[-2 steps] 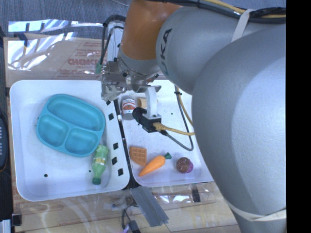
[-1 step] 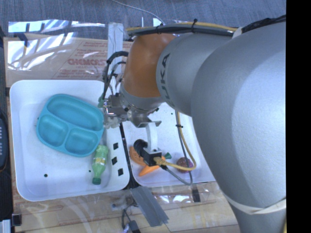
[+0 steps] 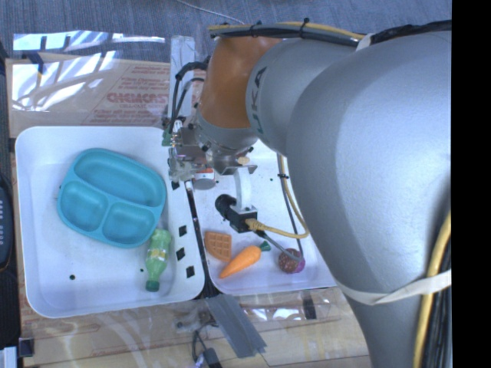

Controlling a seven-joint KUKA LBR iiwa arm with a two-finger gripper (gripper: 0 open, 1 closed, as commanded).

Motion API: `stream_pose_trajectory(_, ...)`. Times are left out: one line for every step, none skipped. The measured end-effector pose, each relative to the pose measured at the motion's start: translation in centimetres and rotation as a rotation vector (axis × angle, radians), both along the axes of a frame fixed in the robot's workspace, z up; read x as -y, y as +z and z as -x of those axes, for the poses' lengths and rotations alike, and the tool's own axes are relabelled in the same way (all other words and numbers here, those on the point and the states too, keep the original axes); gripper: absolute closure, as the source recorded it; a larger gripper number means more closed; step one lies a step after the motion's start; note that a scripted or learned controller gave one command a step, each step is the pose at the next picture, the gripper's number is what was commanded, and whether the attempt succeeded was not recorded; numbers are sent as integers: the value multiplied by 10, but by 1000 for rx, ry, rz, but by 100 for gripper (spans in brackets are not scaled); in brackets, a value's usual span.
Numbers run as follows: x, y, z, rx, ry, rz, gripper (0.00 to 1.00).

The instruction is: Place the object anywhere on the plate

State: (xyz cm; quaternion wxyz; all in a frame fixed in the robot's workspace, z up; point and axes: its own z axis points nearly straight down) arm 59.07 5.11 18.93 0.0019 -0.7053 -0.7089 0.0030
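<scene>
Two shallow white bins sat side by side on the bench (image 3: pixel 115 324); the left bin (image 3: pixel 46 271) held a teal divided plate (image 3: pixel 111 198) with a green bottle (image 3: pixel 157 257) lying just beside its lower right edge; the right bin (image 3: pixel 265 171) held a waffle piece (image 3: pixel 218 245), an orange carrot (image 3: pixel 241 261) and a small dark-red round thing (image 3: pixel 291 262) near its front wall. Nothing lay on the plate; the object to be moved was most likely one of those three, though which one could not be told. The pincer (image 3: pixel 192 167) hung over the wall shared by the two bins, near the plate's right rim, beneath the orange band of the arm (image 3: pixel 368 129); whether it was apart or together could not be told, and nothing was seen in its grip. Several things looked liable to go wrong: if it was empty, a release over the plate would deliver nothing; so close to the dividing wall, a descent might strike it; the bottle could be nudged; the carrot and the round thing would probably roll out of a careless grasp.
</scene>
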Motion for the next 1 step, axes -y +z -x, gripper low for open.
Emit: stream_pose_trajectory(-76,52,-55,8,8,-3,100)
